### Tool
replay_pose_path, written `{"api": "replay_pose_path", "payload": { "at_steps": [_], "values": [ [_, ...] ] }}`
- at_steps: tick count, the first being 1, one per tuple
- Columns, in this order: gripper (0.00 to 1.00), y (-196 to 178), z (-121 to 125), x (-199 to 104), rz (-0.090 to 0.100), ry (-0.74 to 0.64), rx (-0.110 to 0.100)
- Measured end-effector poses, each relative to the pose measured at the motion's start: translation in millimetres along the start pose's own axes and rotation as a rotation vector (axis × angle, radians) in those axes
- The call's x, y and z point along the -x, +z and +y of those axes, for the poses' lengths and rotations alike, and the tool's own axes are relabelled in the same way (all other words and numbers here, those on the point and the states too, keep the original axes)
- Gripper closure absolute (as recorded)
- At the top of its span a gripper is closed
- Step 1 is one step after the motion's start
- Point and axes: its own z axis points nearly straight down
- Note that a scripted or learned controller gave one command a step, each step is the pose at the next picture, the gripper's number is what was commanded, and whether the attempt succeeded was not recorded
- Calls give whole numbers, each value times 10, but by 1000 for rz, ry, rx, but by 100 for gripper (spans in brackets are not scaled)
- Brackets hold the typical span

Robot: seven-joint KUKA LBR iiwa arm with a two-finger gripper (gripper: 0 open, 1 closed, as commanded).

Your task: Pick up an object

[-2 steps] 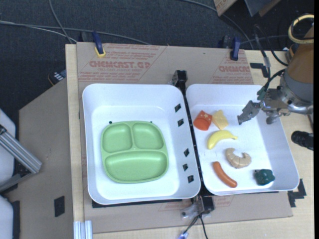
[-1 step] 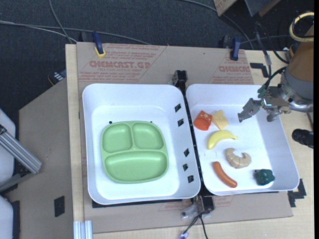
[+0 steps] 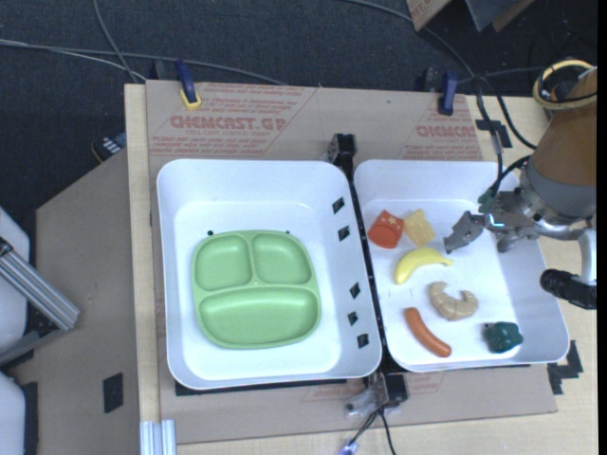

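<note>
Gripper (image 3: 467, 232), fingers apparently spread and nothing held, is poised right of banana (image 3: 420, 263); neighbouring toys could be knocked.

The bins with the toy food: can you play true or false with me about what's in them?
1. A green plate with three sections sits in the left bin. True.
2. The banana is in the left bin. False: it lies in the right bin.
3. The sausage lies nearer the front edge than the banana. True.
4. The claw holds the croissant. False: the croissant lies on the bin floor, apart from the claw.
5. The green plate has food on it. False: its sections are bare.
</note>
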Motion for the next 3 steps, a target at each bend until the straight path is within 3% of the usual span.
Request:
{"api": "replay_pose_path", "payload": {
  "at_steps": [1, 2, 3],
  "values": [
    [0, 618, 20, -78, 1, -1, 0],
    [0, 997, 15, -83, 0, -1, 2],
    [100, 877, 27, -81, 0, -2, 5]
  ]
}}
